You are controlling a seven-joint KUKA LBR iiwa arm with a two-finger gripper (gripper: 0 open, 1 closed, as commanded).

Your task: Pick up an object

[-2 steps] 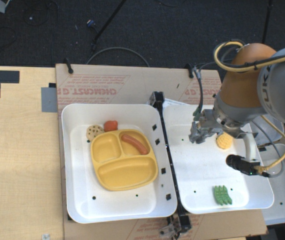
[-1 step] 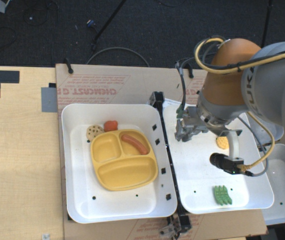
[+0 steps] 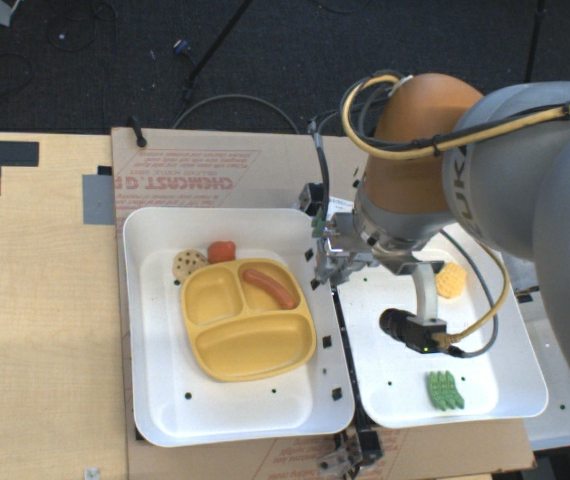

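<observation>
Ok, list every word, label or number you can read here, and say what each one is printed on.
"CHEMCAST G P": red print, upside down and partly blurred, on the cardboard sheet behind the left bin; the reading is uncertain.
Smaller red lines beneath it: too blurred to read.
Red print on the cardboard's front edge: unreadable.

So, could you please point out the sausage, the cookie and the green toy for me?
sausage (image 3: 270, 287), camera view, middle of its length.
cookie (image 3: 189, 262), camera view, centre of its face.
green toy (image 3: 445, 390), camera view, middle of its body.
</observation>
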